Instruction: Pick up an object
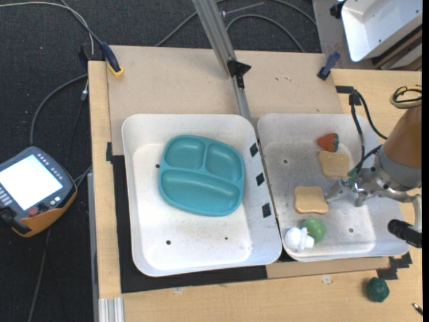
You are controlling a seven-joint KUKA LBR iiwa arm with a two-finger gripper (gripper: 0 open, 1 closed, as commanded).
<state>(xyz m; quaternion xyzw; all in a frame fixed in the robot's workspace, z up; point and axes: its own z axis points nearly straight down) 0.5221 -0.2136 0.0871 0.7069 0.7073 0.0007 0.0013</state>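
Pincer [343, 190] down low in the right bin [362, 245], near its right edge, on the end of the grey arm [402, 154] with the orange band. Can't tell whether open or closed from this angle, too blurry and dark around the tip. Not visibly gripping anything.

Just beside the tip, toward the middle of that bin: flat tan bread slice [310, 200], squarish with rounded corners, matte like foam or rubber. Possibly touching, can't say for sure. A bit further up, near the far right corner: second bread slice [334, 163], same tan and flat, with a small red-orange lump [327, 141] right at its top edge, green bit on one side. Down by the near left corner: round green ball [315, 229], pressed against a bumpy white thing [296, 239], glossy plastic by the look of it.

Bin itself shallow, white, rounded corners, scuffed and speckled grey on the floor.

Next door, left bin [144, 247], same shallow white plastic, edge to edge with the right one. In its middle: teal divided plate [201, 174], smooth, rounded, three compartments, slightly tilted.

On the desk [174, 79], pale wood with a brown cardboard-ish sheet under the bins: dark green ball [377, 288] by the near right corner, well apart from both bins. Blue clamps at the far left corner [112, 62] and far right [328, 64]. Ribbed metal pole [218, 25] slanting down to the gap between bins.
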